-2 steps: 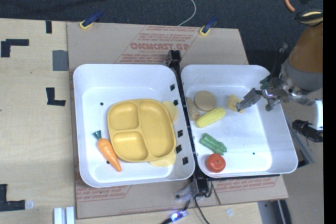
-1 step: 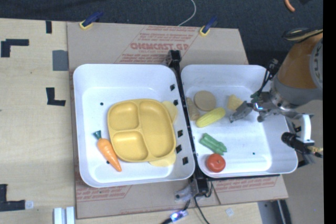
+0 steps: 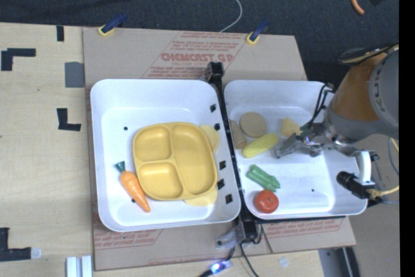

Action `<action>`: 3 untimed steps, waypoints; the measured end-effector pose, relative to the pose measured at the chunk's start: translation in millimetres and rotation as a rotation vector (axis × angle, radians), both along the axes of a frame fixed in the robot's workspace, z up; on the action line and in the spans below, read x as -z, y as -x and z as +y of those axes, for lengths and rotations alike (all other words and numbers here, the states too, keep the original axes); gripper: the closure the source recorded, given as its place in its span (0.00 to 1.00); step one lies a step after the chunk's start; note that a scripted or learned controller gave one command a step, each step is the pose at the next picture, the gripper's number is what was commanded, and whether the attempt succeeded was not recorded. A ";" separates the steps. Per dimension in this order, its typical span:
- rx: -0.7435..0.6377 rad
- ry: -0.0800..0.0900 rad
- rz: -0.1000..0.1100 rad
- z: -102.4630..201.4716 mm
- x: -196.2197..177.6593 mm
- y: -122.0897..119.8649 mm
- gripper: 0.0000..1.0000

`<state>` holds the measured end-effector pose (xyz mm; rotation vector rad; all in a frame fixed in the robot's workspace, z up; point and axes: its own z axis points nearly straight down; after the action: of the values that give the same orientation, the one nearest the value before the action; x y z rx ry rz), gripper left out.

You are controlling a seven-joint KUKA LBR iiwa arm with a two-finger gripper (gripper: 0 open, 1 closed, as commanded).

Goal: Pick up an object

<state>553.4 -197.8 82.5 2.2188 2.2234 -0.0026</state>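
The right bin [image 3: 311, 204] holds a yellow corn cob [image 3: 259, 145], a tan round disc [image 3: 253, 124], a small yellow piece [image 3: 289, 126], a green pod [image 3: 262, 177] and a red tomato [image 3: 266, 202]. My gripper [image 3: 283, 152] reaches in from the right, low over the bin floor, its tip just right of the corn cob. Nothing is visibly held between its fingers. The grey arm with its orange band [image 3: 355, 98] stands over the bin's right side.
The left bin [image 3: 110, 107] holds a yellow divided plate [image 3: 174, 160] and an orange carrot [image 3: 133, 189] at its lower left. A black divider [image 3: 224, 139] runs between the bins. Cardboard lies under both, and a white cable trails at the top.
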 end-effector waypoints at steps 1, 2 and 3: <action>0.000 0.001 -0.003 -0.6 -13.1 -0.9 1.00; 0.001 -0.001 -0.003 -2.6 -75.2 0.9 1.00; 0.000 -0.001 -0.004 6.8 -130.8 4.5 1.00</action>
<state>548.8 -191.0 213.3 2.2170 2.2220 0.0023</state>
